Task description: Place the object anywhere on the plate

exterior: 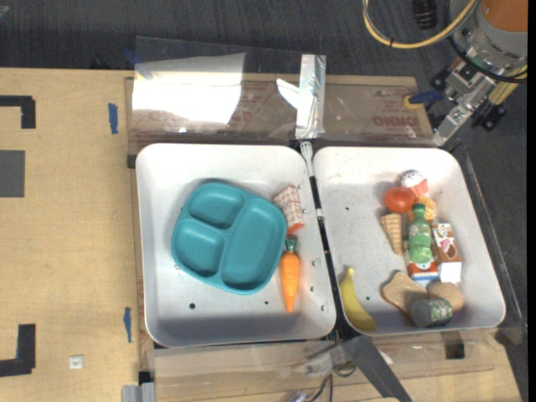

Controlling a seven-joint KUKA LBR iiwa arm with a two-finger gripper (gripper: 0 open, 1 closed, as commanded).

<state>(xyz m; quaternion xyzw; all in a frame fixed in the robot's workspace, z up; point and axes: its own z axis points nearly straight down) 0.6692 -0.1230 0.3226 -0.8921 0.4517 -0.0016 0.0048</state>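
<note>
The hand (459, 107) hangs off the bins' far right corner; whether it is spread or pressed together I cannot tell. Nothing is picked yet. The toys (419, 241) lie just below it, the teal plate (228, 237) far left; a descent comes next.

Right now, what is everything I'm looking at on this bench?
Bins: two, white, side by side.
Plate: one, teal, three compartments, left bin.
Carrot: one, orange, beside the plate's right edge.
Small packet: one, white and red, by the plate's upper right.
Banana: one, yellow, right bin's lower left.
Tomato: one, red, right bin.
Green bottle: one, right bin, among clustered toy foods.
Arm: one, grey and orange, upper right.
</note>
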